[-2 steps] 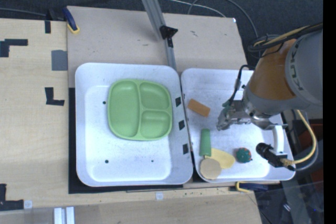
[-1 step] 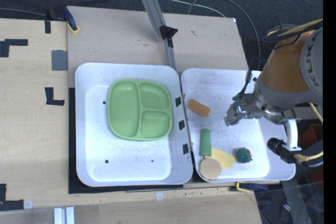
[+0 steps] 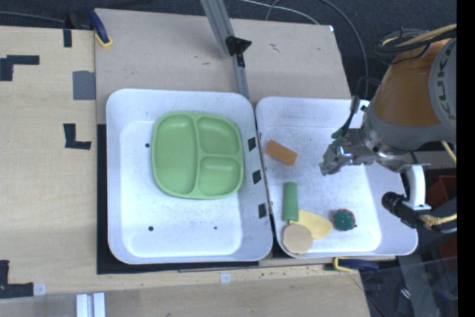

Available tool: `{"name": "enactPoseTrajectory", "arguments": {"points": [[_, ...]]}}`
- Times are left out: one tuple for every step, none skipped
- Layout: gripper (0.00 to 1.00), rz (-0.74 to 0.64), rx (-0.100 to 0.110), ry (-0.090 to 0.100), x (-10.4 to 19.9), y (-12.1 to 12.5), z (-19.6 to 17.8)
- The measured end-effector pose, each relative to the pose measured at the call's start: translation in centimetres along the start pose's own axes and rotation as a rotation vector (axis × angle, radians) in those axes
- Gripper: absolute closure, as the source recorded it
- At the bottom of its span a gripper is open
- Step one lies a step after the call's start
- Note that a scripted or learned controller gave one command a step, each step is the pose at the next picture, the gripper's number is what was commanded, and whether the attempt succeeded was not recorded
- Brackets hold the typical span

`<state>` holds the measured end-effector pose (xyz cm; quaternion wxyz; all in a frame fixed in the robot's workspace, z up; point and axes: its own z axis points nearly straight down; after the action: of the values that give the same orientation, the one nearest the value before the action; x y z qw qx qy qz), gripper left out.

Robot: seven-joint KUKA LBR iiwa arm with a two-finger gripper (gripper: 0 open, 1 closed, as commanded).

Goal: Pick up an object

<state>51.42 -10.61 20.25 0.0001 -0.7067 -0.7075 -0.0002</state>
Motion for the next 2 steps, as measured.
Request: {"name": "enactPoseTrajectory", "arguments": {"points": [[1.00, -0.005, 0.000, 0.001, 3.9, 2.5, -1.2], [1.00, -0.006, 0.001, 0.001, 8.6, 5.3, -0.4]]}}
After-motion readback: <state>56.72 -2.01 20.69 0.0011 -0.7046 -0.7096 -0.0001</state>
